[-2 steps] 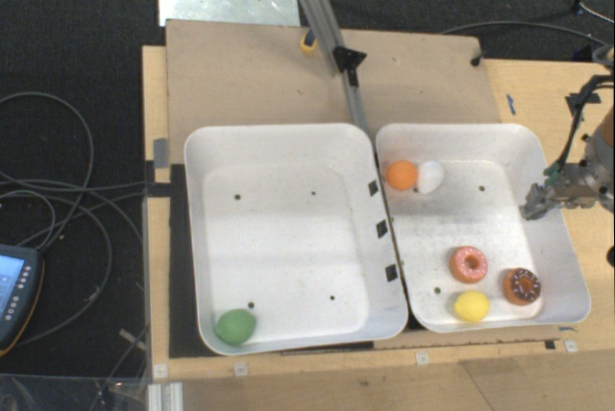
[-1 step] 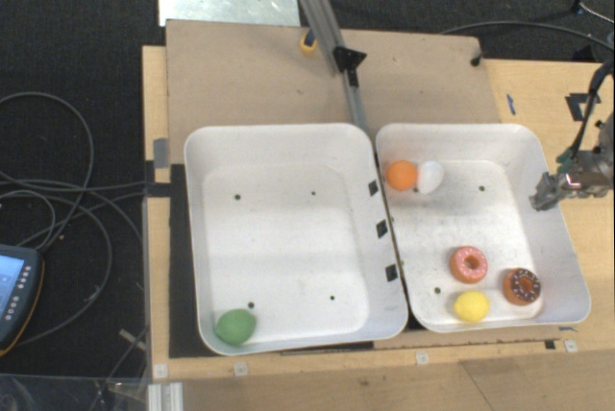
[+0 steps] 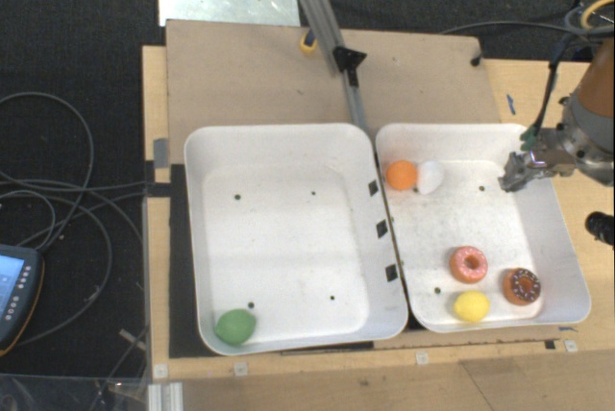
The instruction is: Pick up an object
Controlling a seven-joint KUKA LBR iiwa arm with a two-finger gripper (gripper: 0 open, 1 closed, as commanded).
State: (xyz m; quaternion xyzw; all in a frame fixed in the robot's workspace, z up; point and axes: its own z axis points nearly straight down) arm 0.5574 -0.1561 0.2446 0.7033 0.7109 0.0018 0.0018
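the landmark here is the right white plastic bin (image 3: 553, 207), the one of the two shallow bins closest to the arm. the grey metal gripper (image 3: 516, 175) hangs over the far right edge of this bin, up near its back corner. it is too small and dark to tell if the claw is spread or pressed together, and nothing shows inside it. it looks parked at the rim, maybe so it can look over the toys before going down.

the toys in this bin sit apart from each other, so there is room to reach in. a round orange ball (image 3: 402, 175) lies by the bin's left wall, touching a small white ball (image 3: 430, 177) just beside it. near the bin's front are a pink ring donut with a hole (image 3: 469, 264), a round yellow lemon-like ball (image 3: 471, 306) and a brown ring donut with sprinkles (image 3: 522, 286) by the front right corner.

any of these could be the one to pick. the brown donut seems the nearest to the gripper's side. a green soft ball (image 3: 234, 326) sits far to the left of this bin, in the other white bin (image 3: 288, 145).
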